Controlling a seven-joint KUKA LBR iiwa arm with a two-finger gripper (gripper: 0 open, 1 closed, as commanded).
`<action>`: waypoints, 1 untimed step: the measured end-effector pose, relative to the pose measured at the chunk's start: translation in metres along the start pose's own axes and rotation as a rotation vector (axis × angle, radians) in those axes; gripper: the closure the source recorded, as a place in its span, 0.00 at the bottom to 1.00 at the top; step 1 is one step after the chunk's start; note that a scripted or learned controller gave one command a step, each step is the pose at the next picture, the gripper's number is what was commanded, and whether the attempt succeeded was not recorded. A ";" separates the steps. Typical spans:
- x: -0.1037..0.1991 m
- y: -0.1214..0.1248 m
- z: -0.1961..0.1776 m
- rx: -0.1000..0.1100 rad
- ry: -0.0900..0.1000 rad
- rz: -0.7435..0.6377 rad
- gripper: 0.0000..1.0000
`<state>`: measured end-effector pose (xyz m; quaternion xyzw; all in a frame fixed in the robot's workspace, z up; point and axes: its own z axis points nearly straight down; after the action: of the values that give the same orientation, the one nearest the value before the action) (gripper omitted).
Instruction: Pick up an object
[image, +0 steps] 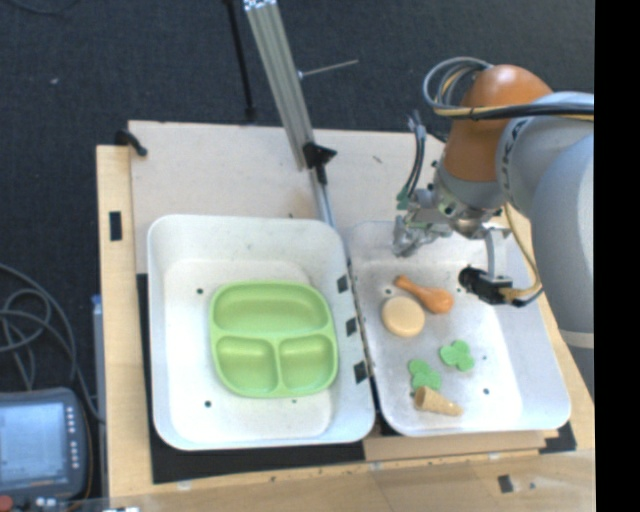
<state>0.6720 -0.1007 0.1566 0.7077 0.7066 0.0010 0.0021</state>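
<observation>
While the green divided tray (272, 338) sits in the left bin (170, 250), the orange drumstick toy (424, 293) lies in the right bin (530, 400), long axis upper-left to lower-right, just below the gripper (410, 236). Jaw state: cannot tell. No readable writing or labels.

A pale wooden surface (220, 165) seen from above at a slant. Two shallow white bins rest on it side by side, edges touching. The left bin (180, 250) carries a green divided tray (272, 337). The right bin (520, 380) carries several small things. A slanted metal post (285, 85) meets the surface at the far side, between the bins.
</observation>
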 end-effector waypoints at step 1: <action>0.005 0.004 -0.063 -0.003 0.001 -0.005 1.00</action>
<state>0.6762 -0.0959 0.2199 0.7058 0.7084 0.0024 0.0030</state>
